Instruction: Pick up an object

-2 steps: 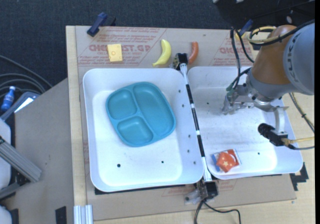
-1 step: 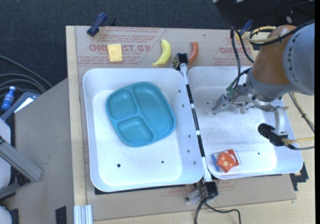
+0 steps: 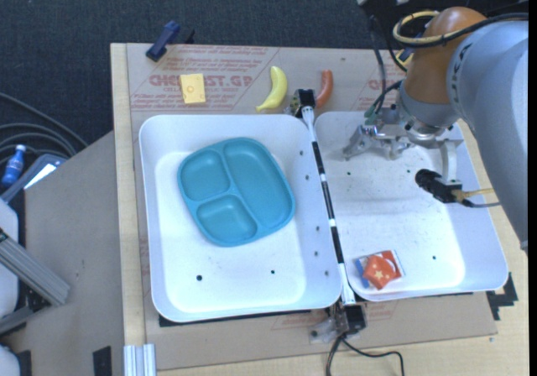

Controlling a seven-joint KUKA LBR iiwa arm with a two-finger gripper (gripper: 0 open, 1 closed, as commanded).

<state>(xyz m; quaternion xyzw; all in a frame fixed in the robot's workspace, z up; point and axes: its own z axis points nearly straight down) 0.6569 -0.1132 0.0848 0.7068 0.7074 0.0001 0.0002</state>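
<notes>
A small orange and red packet [image 3: 380,269] lies in the right bin [image 3: 470,274], near its front left corner. A blue divided plate [image 3: 236,190] rests in the middle of the left bin [image 3: 168,274]. My gripper [image 3: 375,141] hangs low over the far end of the right bin, well away from the packet, below the grey arm with its orange band [image 3: 436,64]. I see nothing held in it.
Behind the bins on the bench lie a yellow banana [image 3: 273,89], an orange-red stick-shaped item [image 3: 324,87] and a yellow block [image 3: 192,90]. A blue object [image 3: 162,40] sits at the bench's far left edge. A black piece [image 3: 436,185] sticks out beside the arm over the right bin.
</notes>
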